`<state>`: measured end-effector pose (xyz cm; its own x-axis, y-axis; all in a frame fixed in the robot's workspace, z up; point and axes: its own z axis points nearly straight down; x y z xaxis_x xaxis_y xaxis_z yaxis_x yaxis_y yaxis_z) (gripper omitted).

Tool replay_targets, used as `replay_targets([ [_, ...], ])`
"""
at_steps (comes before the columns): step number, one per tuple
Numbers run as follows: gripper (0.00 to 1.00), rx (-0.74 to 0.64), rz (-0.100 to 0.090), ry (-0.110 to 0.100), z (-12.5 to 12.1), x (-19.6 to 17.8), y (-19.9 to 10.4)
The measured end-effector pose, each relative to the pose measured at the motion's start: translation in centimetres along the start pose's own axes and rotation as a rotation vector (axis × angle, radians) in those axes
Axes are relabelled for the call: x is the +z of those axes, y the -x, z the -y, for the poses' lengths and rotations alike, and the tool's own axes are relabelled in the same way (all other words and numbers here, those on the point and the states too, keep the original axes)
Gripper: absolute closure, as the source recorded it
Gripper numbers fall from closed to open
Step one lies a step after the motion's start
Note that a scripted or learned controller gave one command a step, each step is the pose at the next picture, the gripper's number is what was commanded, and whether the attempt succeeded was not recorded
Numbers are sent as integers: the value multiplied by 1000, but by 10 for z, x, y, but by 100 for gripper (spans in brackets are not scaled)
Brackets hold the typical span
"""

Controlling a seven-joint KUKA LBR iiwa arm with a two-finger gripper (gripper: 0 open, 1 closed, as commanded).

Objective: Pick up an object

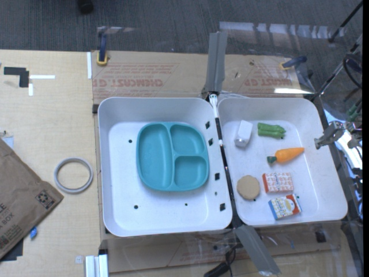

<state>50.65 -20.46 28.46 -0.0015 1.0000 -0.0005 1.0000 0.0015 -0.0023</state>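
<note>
The right bin (323,172) holds several small items: a white block (243,134), a green vegetable (271,130), an orange carrot (286,154), a round tan cookie (248,187), a red-and-white packet (278,182) and a small colourful carton (285,206). In the left bin (115,172) a teal divided plate (173,156) lies flat. My gripper (331,136) hovers at the right bin's right rim, level with the carrot and well to its right, apart from every item. Nothing is seen in it.
A roll of tape (74,173) and a brown cardboard box (17,206) lie on the wooden bench left of the bins. Clamps (102,56) sit at the back edge. A grey divider post (215,65) rises behind the bins.
</note>
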Motion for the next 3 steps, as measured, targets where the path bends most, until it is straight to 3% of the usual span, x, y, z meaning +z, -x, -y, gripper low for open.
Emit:
replay_targets([
  [1,0,-166,0,0,9,27,-36],
  [2,0,48,-1,-1,-40,126,-27],
  [3,0,104,0,1,-55,193,-26],
])
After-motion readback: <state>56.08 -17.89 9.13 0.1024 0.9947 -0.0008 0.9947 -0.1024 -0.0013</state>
